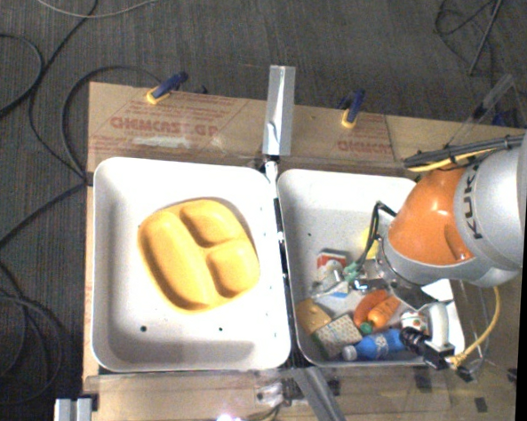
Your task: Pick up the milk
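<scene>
The milk looks like the small white carton with red and green print (330,271), lying in the right bin (335,201) near its middle. It sits among other small items. The grey arm with its orange band (431,229) reaches in from the right and hangs over the right half of this bin. My gripper (363,278) points down just right of the carton, close to it. The wrist covers most of the gripper, and nothing can be seen held in it.
An orange object (376,308), a blue bottle (375,345), a brown round item (312,315) and a checkered box (336,329) crowd the right bin's front. A yellow divided plate (199,253) lies in the left bin (114,329).
</scene>
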### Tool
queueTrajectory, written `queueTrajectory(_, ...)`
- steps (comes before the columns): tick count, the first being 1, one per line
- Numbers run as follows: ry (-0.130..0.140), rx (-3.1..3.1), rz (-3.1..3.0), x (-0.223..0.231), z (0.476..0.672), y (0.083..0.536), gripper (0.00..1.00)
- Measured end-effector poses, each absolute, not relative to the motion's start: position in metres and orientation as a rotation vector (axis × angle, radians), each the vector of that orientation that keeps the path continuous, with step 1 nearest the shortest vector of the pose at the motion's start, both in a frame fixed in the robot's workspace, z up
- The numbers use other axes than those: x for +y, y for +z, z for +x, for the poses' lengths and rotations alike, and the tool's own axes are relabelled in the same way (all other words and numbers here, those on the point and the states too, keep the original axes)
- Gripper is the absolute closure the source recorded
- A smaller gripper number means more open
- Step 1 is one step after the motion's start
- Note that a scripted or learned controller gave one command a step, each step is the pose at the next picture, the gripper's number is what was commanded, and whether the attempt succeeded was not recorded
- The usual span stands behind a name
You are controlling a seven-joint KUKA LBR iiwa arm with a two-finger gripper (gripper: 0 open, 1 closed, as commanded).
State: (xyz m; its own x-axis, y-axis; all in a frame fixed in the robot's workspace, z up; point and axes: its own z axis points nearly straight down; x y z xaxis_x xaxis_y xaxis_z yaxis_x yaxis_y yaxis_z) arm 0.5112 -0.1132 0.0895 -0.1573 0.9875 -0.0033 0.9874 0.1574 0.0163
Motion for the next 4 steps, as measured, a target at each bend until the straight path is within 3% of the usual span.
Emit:
queueTrajectory(1,0.009,2.453,1.951,-0.156,0.51,0.088,0.0)
queueTrajectory(2,-0.003,2.228,2.22,-0.103,0.535,0.11,0.0)
queueTrajectory(3,-0.003,2.272,2.171,-0.091,0.537,0.183,0.0)
queueTrajectory(4,-0.003,2.458,1.961,-0.115,0.508,0.121,0.0)
